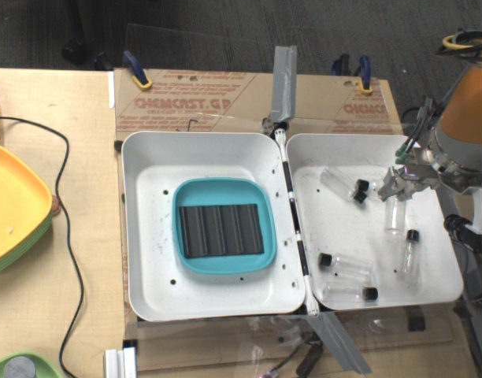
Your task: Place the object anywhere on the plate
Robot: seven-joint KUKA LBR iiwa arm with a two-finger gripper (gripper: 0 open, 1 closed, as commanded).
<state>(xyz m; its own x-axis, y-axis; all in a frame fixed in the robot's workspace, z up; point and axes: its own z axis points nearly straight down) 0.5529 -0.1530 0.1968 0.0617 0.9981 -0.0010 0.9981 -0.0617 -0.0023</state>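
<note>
A teal plate [223,227] with a dark grey ridged centre lies in the left bin [146,211]. Several clear vials with black caps lie in the right bin [438,286]: one at the back [338,183], one at the right [410,257], two near the front [350,269] [347,294]. My gripper [397,183] hangs over the right bin's back right part. A further clear vial [393,215] shows just below it, and I cannot tell whether it is held or lying on the bin floor.
A metal divider [292,211] runs between the two bins. Cardboard [194,101] with clamps lies behind them. A yellow dish [12,211] and a black cable [68,211] sit on the wooden bench at the left.
</note>
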